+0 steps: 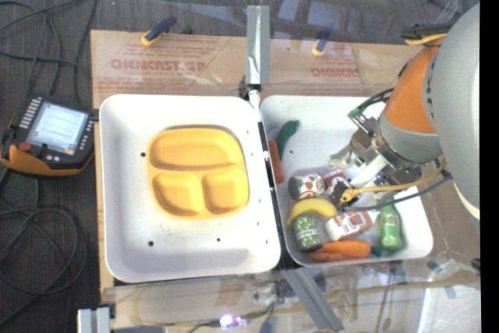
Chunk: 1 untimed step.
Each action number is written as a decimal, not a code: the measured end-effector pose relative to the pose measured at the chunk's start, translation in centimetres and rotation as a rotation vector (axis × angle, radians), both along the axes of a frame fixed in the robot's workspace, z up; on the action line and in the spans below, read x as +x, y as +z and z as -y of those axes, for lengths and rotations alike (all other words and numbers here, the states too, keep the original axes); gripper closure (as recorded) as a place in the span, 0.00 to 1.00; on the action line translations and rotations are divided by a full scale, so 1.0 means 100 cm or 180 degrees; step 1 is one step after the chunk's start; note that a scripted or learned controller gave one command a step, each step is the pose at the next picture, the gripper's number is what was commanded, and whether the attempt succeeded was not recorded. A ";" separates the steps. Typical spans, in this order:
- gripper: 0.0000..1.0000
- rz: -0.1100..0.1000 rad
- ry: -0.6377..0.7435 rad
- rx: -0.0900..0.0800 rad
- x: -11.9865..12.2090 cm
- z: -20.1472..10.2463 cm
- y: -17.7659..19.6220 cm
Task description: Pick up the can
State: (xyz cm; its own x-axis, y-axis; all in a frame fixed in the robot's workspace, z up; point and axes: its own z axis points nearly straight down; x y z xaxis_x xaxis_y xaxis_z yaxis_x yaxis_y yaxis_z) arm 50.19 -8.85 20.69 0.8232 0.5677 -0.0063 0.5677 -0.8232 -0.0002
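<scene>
Carrot [341, 249] is sitting nearest the camera, along the bottom edge of the right bin [312, 129], with a green bottle [389, 228] just right of it and a banana [312, 209] just above.

Cans: I'm seeing a few candidates. One can [309, 185] with a red and white label is lying at the lower middle of the right bin, just above the banana. A green-labelled one [307, 232] is touching the banana from below, and a red and white one [351, 224] is lying on its side next to the bottle. Can't read any of those labels, too small.

Handling guess: stiff metal walls, smooth and a bit slippery, probably rolling if nudged while it's lying down. I'd be pinching across the round body, mid-length, not at the ends. It's crowded in there, so neighbours are getting in the way.

Tool [360, 168] is hanging over the right bin, right of the red can; whether it's spread or closed I can't tell.

Only readable writing is reddish print on the cardboard [179, 62] at the upper part of the frame, something like "CHEMCAST GP".
</scene>
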 end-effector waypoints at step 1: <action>0.00 0.0000 -0.0898 -0.0008 0.035 -0.105 0.006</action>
State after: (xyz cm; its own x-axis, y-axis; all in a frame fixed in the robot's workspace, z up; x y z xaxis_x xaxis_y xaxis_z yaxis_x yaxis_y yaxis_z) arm 53.65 1.70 21.27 0.9487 0.3162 -0.0072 0.3162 -0.9487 0.0020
